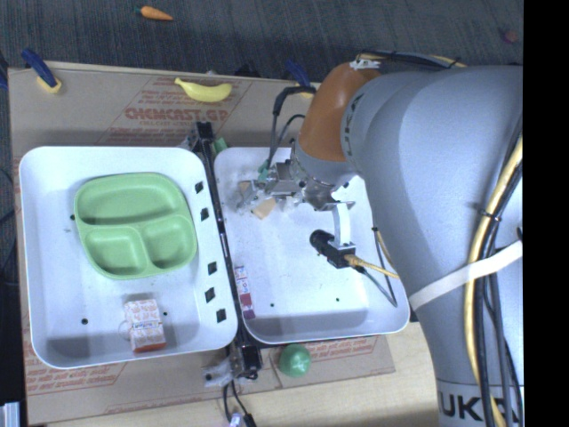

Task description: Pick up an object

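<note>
**In the right bin [293, 292], claw [263, 185] low by a tan piece [262, 209]**

In the far left corner of the right bin, the claw hangs low at the end of the grey arm [427, 149], which reaches in from the right and covers much of that side. Whether the claw is spread or pressed together cannot be told; its tip is a blur of small parts. The tan piece lies on the bin floor just beside it, on the near side, and it is unclear whether they touch.

The left bin [53, 310] holds a green tray [133, 221] with three sections, set toward its far side. A small red and white packet [144, 323] lies near the front wall, apart from the tray.

Outside the bins, a banana [204, 88] rests on the cardboard [133, 114] behind them. A green ball [294, 360] sits just in front of the right bin. An orange carrot [156, 12] lies on the dark floor beyond the bench.
</note>
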Available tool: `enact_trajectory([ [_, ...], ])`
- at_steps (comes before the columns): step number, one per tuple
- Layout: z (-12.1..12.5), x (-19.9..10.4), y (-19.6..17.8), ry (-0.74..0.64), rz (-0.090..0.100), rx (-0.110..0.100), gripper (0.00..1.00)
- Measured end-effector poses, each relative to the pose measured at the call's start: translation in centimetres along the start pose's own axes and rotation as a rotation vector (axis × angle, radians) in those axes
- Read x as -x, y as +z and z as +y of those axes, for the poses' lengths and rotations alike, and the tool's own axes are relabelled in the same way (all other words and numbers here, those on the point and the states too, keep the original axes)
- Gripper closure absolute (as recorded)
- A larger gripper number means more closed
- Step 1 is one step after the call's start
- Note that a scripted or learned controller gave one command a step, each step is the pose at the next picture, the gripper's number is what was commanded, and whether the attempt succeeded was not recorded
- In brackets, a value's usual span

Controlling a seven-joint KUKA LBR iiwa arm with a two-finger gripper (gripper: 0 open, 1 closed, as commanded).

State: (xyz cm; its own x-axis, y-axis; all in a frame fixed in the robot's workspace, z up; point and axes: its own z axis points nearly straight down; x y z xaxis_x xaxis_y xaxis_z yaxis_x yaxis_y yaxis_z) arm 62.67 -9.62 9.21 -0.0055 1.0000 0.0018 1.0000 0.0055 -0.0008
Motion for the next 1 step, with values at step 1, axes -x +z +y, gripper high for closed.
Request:
enact_trajectory([
  [1, -0.02, 0.03, -1.01, -0.005, 0.000, -0.002, 1.00],
])
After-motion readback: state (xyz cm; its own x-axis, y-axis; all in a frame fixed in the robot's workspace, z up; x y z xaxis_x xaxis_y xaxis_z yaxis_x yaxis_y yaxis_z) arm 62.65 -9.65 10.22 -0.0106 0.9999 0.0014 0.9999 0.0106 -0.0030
